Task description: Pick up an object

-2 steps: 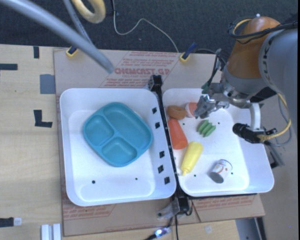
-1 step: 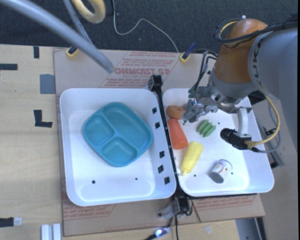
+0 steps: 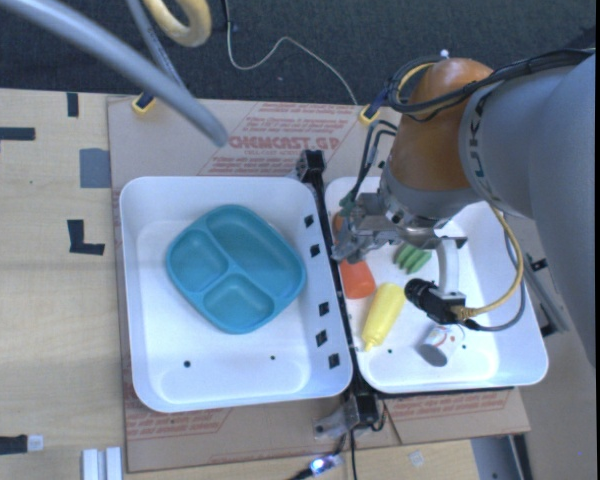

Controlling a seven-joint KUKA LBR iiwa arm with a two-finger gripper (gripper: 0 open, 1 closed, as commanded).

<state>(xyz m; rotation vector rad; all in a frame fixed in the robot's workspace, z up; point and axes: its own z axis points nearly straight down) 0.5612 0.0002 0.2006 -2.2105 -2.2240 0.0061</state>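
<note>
Item, right bin: your gripper hangs low at the bin's left wall, directly above an orange object; whether it grips anything you cannot tell. Yellow object just beside, long axis slanting from upper right to lower left. Green object near. Left bin: teal divided plate

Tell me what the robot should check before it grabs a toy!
1. Hand above the right bin: ok.
2. Hand near a toy: ok, the orange piece lies just below it.
3. Toy already held: cannot tell, the wrist hides the hand's tips.
4. Yellow piece crowding the orange piece: not ok, they touch.
5. Green piece free of the arm: cannot tell, partly covered.
6. Blue tray out of the way in the left bin: ok.
</note>
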